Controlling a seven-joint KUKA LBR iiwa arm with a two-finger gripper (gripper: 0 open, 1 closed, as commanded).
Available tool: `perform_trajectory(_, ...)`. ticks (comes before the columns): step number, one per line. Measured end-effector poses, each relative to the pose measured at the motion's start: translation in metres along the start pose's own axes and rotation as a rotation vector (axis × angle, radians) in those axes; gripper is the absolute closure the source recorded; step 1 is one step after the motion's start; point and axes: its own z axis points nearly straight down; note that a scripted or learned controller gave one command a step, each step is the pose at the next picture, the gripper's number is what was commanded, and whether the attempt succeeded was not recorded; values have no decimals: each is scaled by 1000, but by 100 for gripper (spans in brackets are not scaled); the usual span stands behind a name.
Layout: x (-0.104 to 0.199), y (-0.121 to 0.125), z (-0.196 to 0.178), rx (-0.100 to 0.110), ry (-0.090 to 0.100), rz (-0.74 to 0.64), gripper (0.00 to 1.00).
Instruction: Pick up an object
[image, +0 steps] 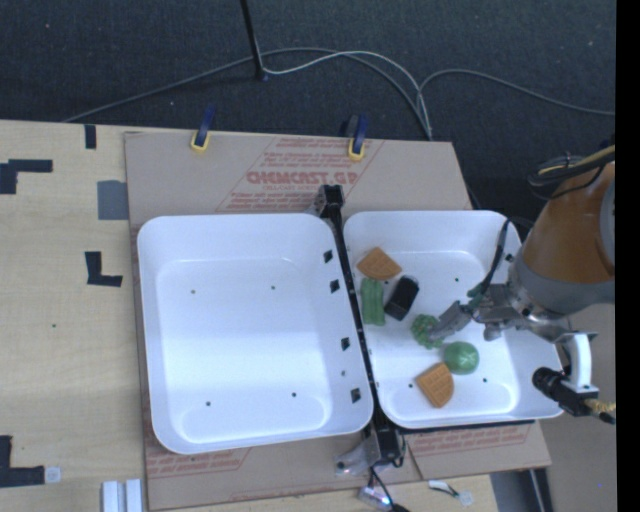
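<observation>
You have 2 white bins side by side on the surface (60, 330). The left bin (240, 335) sits at 9 o'clock from the right bin (470, 240), which carries 6 objects. From the arm's side at 3 o'clock, the end effector (452, 318) reaches into the right bin; whether it is spread or pressed together you cannot tell. Its tip is just beside a green block (426, 331). A green ball (461, 356) lies at 5 o'clock from that block, an orange waffle piece (436, 385) below it. Near the divider sit another orange piece (379, 265), a green stick (373, 301) and a black object (401, 297)
</observation>
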Motion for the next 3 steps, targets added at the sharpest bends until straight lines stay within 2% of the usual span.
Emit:
perform_trajectory(1, 2, -5, 43, -1, 0, 0, 0)
perform_trajectory(2, 2, -5, 32, -3, -1, 0, 100)
perform_trajectory(3, 4, -5, -30, -9, -2, 0, 100)
